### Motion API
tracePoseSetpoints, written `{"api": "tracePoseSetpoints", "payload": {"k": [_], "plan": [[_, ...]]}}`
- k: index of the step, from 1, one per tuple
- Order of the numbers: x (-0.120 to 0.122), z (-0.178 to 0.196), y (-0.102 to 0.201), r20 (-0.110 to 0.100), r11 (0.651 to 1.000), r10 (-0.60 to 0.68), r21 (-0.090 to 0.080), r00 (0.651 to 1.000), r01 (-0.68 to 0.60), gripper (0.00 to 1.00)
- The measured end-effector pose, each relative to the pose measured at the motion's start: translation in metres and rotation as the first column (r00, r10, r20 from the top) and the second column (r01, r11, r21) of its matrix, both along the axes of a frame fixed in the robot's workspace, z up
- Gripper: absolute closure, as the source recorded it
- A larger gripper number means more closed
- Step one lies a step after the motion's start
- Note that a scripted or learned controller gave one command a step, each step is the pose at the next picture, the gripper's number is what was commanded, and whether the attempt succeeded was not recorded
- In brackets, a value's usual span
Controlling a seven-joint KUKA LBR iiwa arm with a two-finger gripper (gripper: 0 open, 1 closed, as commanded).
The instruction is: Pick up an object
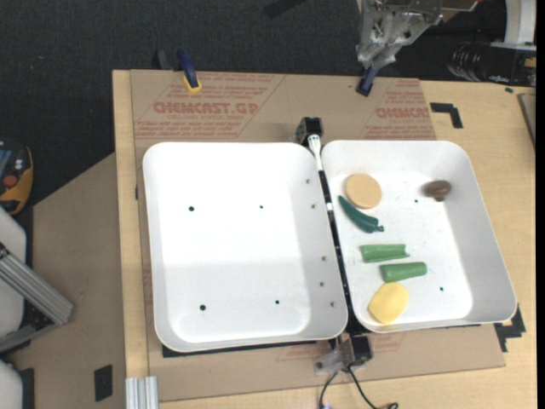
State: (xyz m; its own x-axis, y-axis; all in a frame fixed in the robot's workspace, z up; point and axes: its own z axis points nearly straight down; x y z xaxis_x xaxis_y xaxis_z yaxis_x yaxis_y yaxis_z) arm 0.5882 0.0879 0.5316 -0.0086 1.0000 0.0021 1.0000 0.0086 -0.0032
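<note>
1. The things that could be picked up all lie in the right-hand white bin (477, 228). None has been lifted yet.
2. Near the bin's top left rests a tan round disc (364, 191), flat on the floor of the bin. Just below it, touching or nearly so, lies a dark green curved pod (359, 215), slanting down to the right.
3. Lower, two green cylinders sit one above the other, near but apart: the upper (383, 251) and the lower (403, 271), both roughly level.
4. Below them, near the bin's front edge, lies a yellow lemon-like piece (388, 302).
5. Well apart, towards the top right of the bin, sits a small brown lump (438, 190).
6. The left-hand bin (170, 254) stands beside it, their inner rims touching.
7. The gripper (381, 48) hangs beyond the far edge of the bench, well apart from every item, holding nothing. Whether its pincer is released or clenched, I cannot tell.
8. Judging by this, the task is barely begun: choosing, descending, grasping and lifting all remain.
</note>
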Motion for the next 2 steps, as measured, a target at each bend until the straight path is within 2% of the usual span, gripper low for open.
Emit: {"api": "tracePoseSetpoints", "payload": {"k": [1, 2], "plan": [[0.009, 0.004, 0.013, 0.007, 1.000, -0.007, -0.002, 1.000, 0.007, 1.00], [0.029, 0.004, 0.017, 0.008, 1.000, -0.008, -0.002, 1.000, 0.008, 1.00]]}}
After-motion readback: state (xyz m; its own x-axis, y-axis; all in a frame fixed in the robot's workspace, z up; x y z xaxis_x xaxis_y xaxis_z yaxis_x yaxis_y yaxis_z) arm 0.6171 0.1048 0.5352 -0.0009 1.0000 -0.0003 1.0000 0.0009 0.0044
